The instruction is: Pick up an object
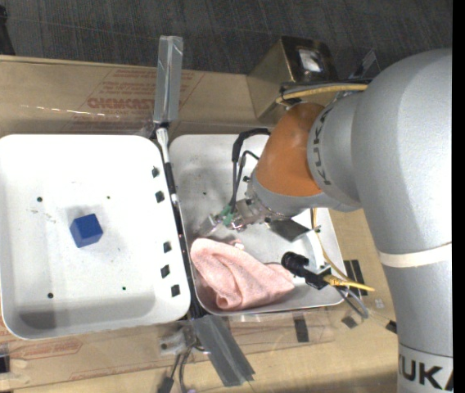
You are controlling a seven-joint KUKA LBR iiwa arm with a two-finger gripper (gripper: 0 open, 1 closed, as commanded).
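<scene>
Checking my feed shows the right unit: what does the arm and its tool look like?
The arm is bulky, rounded light grey, with an orange band above the wrist and dark KUKA lettering on the casing. Black cables loop beside the wrist. The tool is small, metallic with green bits.

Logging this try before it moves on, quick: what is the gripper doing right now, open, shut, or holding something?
Gripper: low in the right bin, just above the pink cloth; its state cannot be told.

From my feed I see a dark grey carpeted floor (216,6) beyond the bench (69,97), whose brown cardboard top carries red print; a tan box (294,64) stands at its far edge
</scene>
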